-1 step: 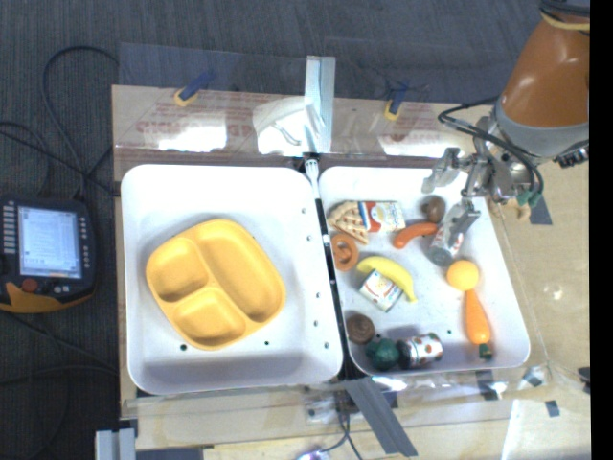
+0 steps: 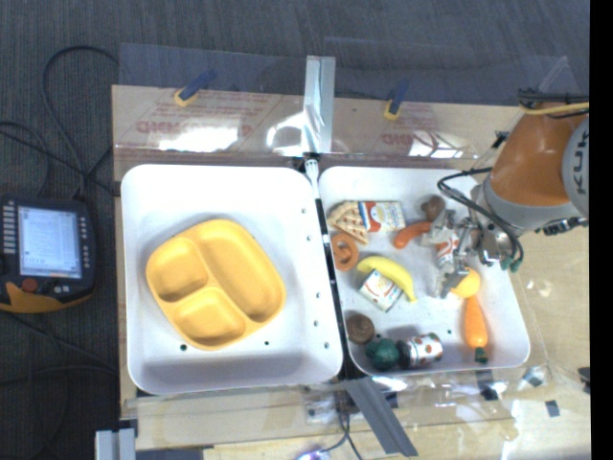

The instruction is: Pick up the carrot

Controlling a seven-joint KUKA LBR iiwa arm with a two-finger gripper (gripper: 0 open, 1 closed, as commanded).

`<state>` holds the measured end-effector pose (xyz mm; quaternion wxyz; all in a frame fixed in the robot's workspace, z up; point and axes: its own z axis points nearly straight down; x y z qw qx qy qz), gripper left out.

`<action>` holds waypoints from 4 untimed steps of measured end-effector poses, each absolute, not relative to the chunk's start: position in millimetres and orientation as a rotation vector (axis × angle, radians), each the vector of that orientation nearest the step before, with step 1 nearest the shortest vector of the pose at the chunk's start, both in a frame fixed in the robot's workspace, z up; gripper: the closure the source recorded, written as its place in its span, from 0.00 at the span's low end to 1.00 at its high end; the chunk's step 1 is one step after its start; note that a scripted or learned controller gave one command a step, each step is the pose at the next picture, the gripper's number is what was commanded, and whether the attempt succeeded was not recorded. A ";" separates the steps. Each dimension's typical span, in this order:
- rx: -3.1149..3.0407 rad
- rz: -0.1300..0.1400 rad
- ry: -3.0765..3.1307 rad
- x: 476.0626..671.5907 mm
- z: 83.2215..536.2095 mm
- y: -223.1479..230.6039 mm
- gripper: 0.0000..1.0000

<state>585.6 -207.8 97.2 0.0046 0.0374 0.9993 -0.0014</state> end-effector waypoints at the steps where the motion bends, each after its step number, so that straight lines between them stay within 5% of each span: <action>1: 0.060 -0.007 3.125 549.3 91.6 -223.2 0.00; 2: 0.083 -0.009 3.123 490.1 92.5 -223.8 0.00; 3: 0.079 -0.016 3.116 493.2 104.4 -223.6 1.00; 4: -0.094 -0.007 3.127 499.4 227.8 -182.9 1.00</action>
